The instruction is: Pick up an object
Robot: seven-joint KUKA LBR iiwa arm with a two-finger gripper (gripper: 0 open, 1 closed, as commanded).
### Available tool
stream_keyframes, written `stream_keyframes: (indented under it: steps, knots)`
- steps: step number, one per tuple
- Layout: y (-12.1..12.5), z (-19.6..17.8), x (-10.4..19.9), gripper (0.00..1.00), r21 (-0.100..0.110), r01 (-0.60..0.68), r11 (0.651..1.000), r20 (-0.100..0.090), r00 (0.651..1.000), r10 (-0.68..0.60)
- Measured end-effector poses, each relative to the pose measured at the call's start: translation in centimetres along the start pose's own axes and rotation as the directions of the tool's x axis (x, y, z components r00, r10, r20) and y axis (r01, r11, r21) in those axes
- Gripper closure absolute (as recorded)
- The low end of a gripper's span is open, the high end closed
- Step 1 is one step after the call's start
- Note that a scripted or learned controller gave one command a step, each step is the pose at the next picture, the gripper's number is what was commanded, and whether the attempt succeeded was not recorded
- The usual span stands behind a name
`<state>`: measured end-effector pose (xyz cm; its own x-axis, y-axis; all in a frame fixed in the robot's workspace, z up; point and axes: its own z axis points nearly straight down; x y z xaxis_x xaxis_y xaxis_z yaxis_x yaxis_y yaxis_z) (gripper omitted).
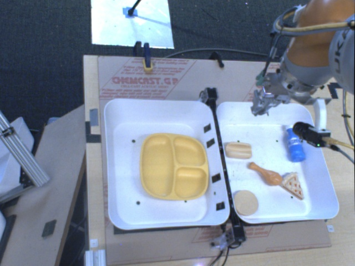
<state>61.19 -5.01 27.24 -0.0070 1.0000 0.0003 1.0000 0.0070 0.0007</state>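
Toy bun [238, 150]: right bin [327, 204], left side, beside divider. Likely light, stiff plastic, smooth; grip across short width. Gripper [260, 107] above bin's far edge, holds nothing; finger state: cannot tell.

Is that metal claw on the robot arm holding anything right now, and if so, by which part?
Nothing is held. The two-finger gripper hangs above the right white bin's far edge, apart from the blue bottle.

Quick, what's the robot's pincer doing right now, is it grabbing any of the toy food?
Pincer: hangs over the far edge of the right shallow white bin, nothing seen in it; open or closed cannot be told.
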Motion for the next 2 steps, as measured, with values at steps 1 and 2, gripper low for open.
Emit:
stream_keyframes:
  steps: [1, 2]
  knots:
    - [-1.4, 0.7, 5.5, 1.0, 0.0, 0.0, 1.0, 0.0, 1.0, 0.0]
    - [-4.0, 0.6, 10.3, 1.0, 0.001, 0.001, 1.0, -0.001, 1.0, -0.001]
